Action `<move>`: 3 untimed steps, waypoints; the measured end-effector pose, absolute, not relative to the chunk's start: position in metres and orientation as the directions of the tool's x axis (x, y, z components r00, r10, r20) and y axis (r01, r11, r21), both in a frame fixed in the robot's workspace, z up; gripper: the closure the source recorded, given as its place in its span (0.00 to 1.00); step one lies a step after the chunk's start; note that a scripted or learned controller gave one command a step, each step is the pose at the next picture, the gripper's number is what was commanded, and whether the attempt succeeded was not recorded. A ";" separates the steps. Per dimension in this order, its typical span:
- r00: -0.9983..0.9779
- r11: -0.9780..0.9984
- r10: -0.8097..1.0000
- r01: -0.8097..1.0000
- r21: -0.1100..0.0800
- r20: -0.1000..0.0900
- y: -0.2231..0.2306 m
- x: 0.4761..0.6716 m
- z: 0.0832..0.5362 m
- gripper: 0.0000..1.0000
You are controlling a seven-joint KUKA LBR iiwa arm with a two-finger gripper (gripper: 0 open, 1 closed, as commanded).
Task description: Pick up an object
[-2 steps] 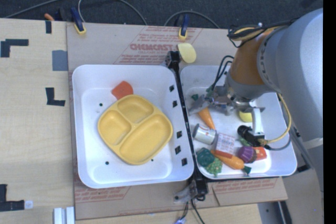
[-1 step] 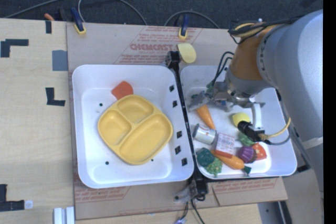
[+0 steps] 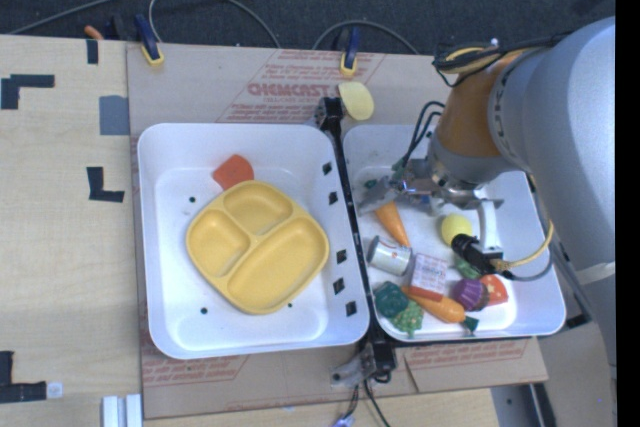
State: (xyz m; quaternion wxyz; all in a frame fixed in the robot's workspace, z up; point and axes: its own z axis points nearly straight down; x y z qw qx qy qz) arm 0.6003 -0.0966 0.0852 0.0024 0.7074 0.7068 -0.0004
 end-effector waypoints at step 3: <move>0.001 -0.001 1.000 1.000 0.003 -0.005 -0.096 0.592 0.085 0.00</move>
